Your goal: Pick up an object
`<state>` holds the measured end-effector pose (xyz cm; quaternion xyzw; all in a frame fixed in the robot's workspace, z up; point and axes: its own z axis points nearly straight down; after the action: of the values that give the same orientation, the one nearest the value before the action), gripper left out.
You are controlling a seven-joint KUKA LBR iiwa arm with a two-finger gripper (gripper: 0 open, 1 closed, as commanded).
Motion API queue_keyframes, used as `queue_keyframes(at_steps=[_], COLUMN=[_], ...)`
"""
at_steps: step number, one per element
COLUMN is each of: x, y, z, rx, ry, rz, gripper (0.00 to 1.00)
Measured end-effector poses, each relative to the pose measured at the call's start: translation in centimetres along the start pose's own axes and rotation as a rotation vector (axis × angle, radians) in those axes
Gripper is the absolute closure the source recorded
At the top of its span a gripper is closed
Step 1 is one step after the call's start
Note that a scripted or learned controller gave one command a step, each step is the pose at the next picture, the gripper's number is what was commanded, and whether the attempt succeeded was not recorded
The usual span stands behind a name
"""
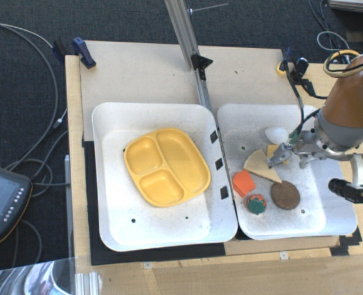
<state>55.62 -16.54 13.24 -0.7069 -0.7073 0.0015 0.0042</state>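
Brown disc lies just below jaws touching cheese wedge.

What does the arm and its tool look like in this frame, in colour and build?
The arm is rounded, with a broad orange band above a grey wrist section. The tool at its end is a small grey metal piece with green wiring near its base. A dark cable runs down to the wrist.
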Motion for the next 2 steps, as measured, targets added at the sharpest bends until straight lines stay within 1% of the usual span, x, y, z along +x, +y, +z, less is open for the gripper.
queue_keyframes(at_steps=[1,2], x=[-0.1,0.2], y=[0.2,1.3], z=[-1.5,-6.7], rx=[-0.01,-0.015], ry=[-0.003,-0.006], rz=[0.0,-0.002], gripper=[1.0,1.0])
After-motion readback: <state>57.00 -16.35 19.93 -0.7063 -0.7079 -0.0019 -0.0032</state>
